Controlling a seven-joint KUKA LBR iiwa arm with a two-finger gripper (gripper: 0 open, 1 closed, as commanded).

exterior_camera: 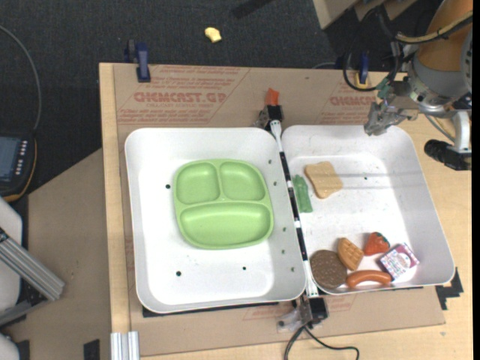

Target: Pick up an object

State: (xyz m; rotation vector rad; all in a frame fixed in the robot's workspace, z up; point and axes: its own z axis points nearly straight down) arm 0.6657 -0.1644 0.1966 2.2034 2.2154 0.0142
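We count two white bins – the left (150,201) holds one green three-part tray (223,203); the right (420,193) holds seven toy foods: toast (323,178), green stick (301,195), brown disc (328,268), sausage (368,279), strawberry (376,243), nugget (349,253), pink packet (397,261) – gripper (377,120) above far rim, carrying nothing

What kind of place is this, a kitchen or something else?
Probably a robotics lab, not a kitchen: two white bins are clamped to a bench, toy food such as a plastic strawberry lies inside, and a robot claw hovers above.
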